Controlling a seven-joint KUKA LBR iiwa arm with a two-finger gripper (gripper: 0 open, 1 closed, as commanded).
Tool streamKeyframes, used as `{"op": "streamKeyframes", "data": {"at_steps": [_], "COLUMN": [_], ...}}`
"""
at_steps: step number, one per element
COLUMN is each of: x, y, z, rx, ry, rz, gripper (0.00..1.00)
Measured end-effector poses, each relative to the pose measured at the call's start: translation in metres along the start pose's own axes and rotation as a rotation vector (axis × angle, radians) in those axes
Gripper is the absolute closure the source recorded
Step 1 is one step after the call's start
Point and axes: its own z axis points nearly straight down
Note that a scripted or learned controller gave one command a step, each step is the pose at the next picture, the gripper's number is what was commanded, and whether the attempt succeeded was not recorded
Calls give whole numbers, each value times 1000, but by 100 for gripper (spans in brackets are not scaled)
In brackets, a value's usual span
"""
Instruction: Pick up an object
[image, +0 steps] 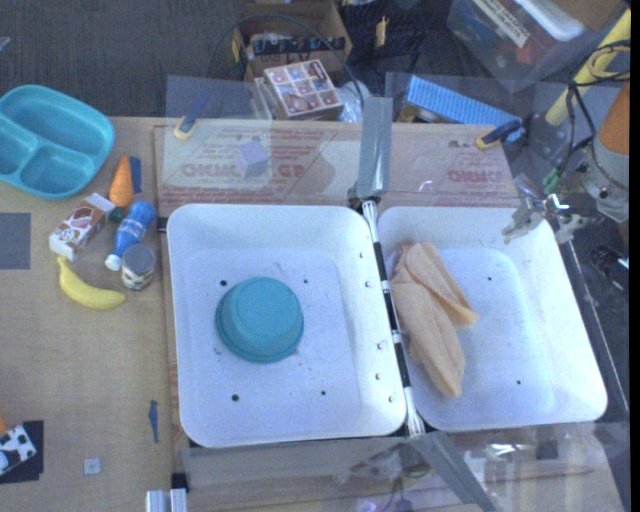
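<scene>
Camera view looks down on two white bins side by side. Left bin (190, 260) holds a teal bowl (260, 318) turned upside down, near its middle. Right bin (560, 340) holds a pale tan, folded, cloth-like object (432, 315) lying along its left side, close to the wall between the bins. The gripper (548, 212) hangs at the far right corner of the right bin, above the rim and well apart from the tan object; whether its fingers are spread or pressed together I cannot tell. Nothing lies between it and either object. Left of the bins, on the bench, lie a banana (88, 288), a small can (138, 266), a blue bottle (131, 232), a carrot (121, 181), a small carton (80, 225) and a blue divided tray (52, 140).
</scene>
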Motion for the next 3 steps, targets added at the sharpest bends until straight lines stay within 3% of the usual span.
{"op": "streamKeyframes", "data": {"at_steps": [1, 2, 3], "x": [73, 118, 117], "y": [-61, -52, -51], "z": [53, 108, 97], "rx": [1, -11, -16], "ry": [0, -2, 1], "rz": [-30, -135, -130], "gripper": [0, 0, 100]}}
